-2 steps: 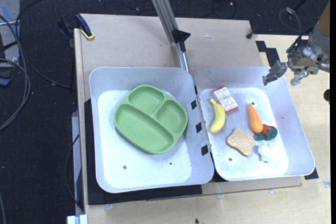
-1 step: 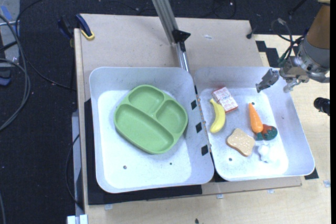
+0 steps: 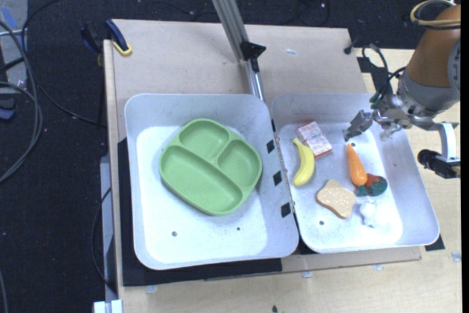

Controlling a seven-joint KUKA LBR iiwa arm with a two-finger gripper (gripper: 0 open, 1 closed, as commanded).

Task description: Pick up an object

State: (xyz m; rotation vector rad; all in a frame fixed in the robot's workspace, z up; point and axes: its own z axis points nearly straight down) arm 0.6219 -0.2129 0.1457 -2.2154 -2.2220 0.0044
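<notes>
I see the grey two-finger gripper hovering over the upper part of the right shallow white bin, just above the orange plastic carrot. I cannot tell how it is set, and nothing visibly hangs from it. The yellow banana, red-and-white packet and bread slice lie nearby. The green divided plate sits in the left bin.

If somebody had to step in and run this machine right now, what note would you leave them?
Gripper: over the right bin, near its far side, holding nothing that I can see; finger state unclear.
Right bin holds: banana, carrot, bread slice, small red-and-white packet, a white lump.
Left bin: green divided plate.
Done: nothing picked yet.
Left: grasp and lift an object; the carrot lies nearest.
</notes>
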